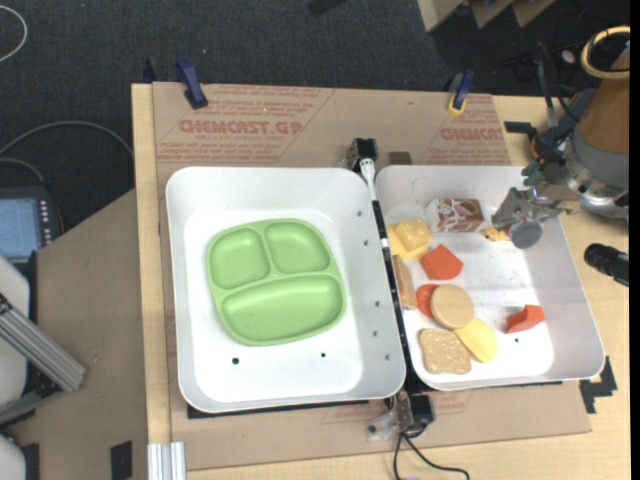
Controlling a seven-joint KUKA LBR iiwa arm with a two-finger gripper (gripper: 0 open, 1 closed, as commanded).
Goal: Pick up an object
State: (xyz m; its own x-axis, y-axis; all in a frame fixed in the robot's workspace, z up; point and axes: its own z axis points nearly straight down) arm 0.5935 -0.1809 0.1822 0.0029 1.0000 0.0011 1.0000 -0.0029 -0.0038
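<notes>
Gripper (520,218) hovered over the right bin (570,298), finger state impossible to tell.
The orange block (441,262) looked light, rigid; its flat sides suited pinching.

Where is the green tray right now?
The green tray lies in the middle of the left bin, well apart from the food pieces in the right bin.

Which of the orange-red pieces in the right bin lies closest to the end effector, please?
The orange-red piece beside the yellow block, in the bin's upper half. The small red wedge near the bin's lower right lies farther from the end effector.
</notes>
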